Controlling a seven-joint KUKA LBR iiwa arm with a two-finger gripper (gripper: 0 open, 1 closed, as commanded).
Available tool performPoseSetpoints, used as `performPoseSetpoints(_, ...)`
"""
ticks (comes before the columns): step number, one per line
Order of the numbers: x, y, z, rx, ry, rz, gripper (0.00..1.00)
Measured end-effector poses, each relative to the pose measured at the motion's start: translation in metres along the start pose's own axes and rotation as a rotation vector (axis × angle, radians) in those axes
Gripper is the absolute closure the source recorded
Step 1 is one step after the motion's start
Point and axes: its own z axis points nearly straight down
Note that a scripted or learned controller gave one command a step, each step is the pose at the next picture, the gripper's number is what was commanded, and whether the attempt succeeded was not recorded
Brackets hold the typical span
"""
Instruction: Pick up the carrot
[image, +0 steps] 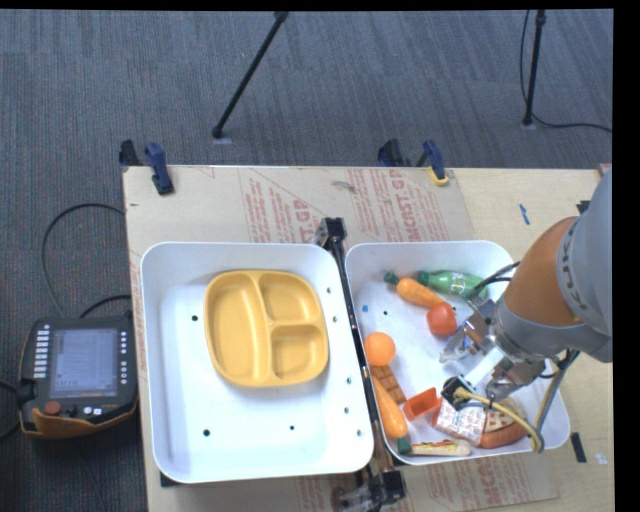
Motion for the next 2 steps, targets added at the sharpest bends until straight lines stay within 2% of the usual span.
performPoseSetpoints(1, 0.066, -0.033, 0.005, 0.000, 0.000, 0.143, 0.00)
performPoseSetpoints(2, 0.118, 0.035, 0.004, 0.002, -0.004, 0.254, 0.00)
